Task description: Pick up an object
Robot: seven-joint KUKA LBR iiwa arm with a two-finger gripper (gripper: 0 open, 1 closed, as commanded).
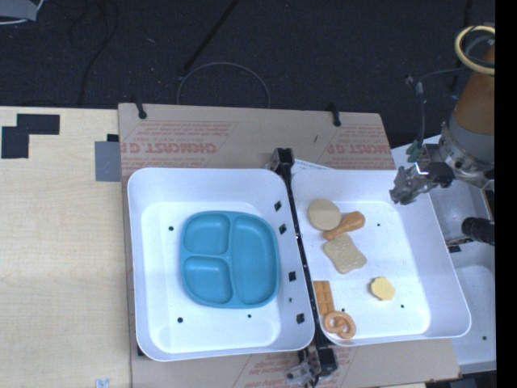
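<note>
- The gripper (406,186) hovers at the right bin's (436,241) upper right rim; whether its fingers are open, I cannot tell.
- Toy foods lie mid-bin: round cookie (324,214), cracker (345,254), pretzel (340,324).
- Step: approach; next, likely descend leftward.

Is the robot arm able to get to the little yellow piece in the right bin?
Probably yes. The yellow piece lies by itself on the bare floor of the right bin, apart from the other food items. The gripper hangs over that bin's far right edge, and nothing stands between them.
</note>
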